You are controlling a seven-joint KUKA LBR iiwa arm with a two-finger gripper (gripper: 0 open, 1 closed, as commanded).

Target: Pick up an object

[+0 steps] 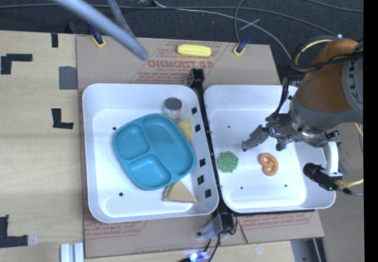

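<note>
The right bin (pixel 295 196) holds a green knobbly ball (pixel 227 161) near its left wall and an orange pretzel-shaped piece (pixel 268 164) beside it. My gripper (pixel 265 143) hangs over the right bin, just above the pretzel and to the right of the green ball. It is open, one finger (pixel 250 141) pointing left toward the ball, with nothing between the fingers. The arm's orange band (pixel 331 81) comes in from the right.
The left bin (pixel 97 137) holds a blue divided plate (pixel 155 151), a small grey can (pixel 172 105), a yellow piece (pixel 186 130) and a tan wedge (pixel 179 194). A yellow corn cob (pixel 194 51) lies on the cardboard behind the bins. A black divider (pixel 204 137) separates the bins.
</note>
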